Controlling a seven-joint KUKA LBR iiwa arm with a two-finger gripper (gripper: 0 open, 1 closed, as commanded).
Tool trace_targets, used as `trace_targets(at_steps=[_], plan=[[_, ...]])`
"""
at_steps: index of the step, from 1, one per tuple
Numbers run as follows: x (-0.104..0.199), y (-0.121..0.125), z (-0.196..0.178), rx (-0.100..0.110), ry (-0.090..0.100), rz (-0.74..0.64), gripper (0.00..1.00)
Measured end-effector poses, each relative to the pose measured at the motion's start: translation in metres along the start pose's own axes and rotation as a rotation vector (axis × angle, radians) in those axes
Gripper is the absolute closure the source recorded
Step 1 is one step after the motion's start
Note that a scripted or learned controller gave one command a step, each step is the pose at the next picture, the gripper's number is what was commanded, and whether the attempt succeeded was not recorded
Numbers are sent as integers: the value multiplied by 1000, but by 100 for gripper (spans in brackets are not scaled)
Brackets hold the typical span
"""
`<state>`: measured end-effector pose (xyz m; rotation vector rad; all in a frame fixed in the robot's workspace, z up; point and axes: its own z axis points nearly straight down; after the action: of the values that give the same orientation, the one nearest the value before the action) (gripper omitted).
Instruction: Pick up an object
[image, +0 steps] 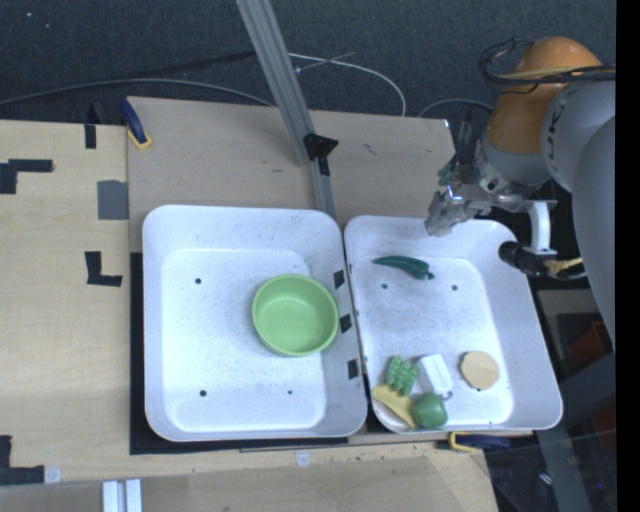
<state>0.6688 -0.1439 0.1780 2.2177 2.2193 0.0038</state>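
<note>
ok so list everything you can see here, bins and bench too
bench: 1, light wood, under both bins
white bins: 2, white, side by side on the bench
bowl: 1, light green, left bin, right of its centre
dark green piece: 1, long and thin, right bin, upper part
tan disc: 1, right bin, lower right
small cluster: several pieces, green, white and yellow, right bin, bottom edge
clamp: 1, blue and yellow, bench's top left edge
metal pole: 1, grey, slanting over the bench
arm: 1, grey with orange band, at the right
gripper: 1, grey, over right bin's top edge

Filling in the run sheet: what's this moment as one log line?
tool: over right bin's far rim | green chili pepper: lying near tool | green bowl: left bin
</note>
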Motion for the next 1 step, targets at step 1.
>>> trace_targets(at_steps=[1], plan=[[-3, 7, -63, -1, 0, -1, 100]])
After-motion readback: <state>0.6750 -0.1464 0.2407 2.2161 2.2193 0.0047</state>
